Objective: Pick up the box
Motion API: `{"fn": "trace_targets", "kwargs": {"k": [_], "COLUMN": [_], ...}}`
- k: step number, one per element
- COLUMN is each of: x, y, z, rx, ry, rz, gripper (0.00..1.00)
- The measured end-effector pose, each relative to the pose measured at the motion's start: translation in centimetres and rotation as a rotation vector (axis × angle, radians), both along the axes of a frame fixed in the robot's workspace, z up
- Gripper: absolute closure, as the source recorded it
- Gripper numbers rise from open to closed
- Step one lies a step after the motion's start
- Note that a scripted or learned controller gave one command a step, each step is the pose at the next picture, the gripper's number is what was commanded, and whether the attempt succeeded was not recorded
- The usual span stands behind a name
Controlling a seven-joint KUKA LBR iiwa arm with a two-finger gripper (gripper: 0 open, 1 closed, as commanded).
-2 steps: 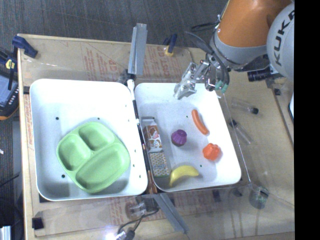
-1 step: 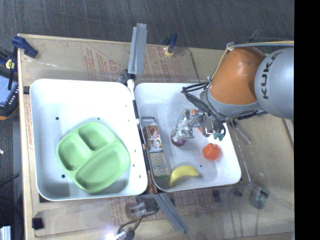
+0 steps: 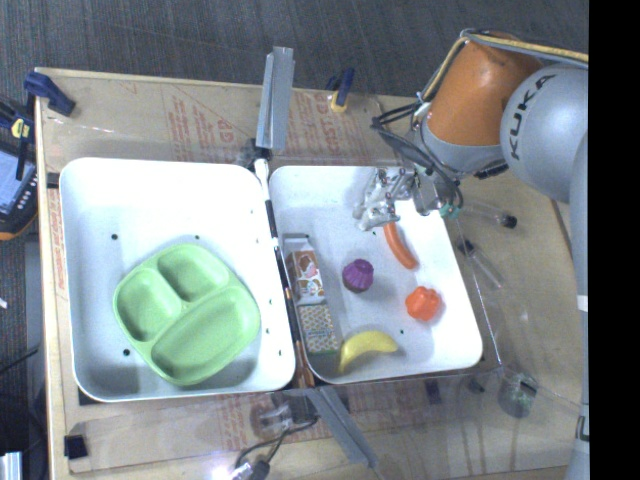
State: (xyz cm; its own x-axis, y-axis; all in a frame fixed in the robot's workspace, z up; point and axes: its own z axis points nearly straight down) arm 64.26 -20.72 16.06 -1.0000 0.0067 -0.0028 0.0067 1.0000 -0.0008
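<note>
A small brown-and-white printed box [image 3: 306,273] lies flat against the left wall of the right bin [image 3: 455,353]. Just in front of it lies a second flat carton with a green-speckled pattern [image 3: 319,327]. My gripper [image 3: 378,206] hangs over the back of the right bin, up and to the right of the box and well apart from it. It is closest to the orange-red carrot [image 3: 401,246] lying just in front of it.
Also in the right bin are a purple round item [image 3: 358,275], an orange pepper [image 3: 423,303] and a yellow banana [image 3: 368,346]. A green divided plate [image 3: 187,314] rests in the left bin [image 3: 85,198]. The arm's orange band [image 3: 475,88] looms at back right.
</note>
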Motion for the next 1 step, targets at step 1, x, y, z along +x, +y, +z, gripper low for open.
{"fn": "trace_targets", "kwargs": {"k": [1], "x": [-2.45], "y": [4.80], "z": [5.72], "rx": [0.000], "ry": [0.001], "rz": [0.288], "gripper": [1.00]}}
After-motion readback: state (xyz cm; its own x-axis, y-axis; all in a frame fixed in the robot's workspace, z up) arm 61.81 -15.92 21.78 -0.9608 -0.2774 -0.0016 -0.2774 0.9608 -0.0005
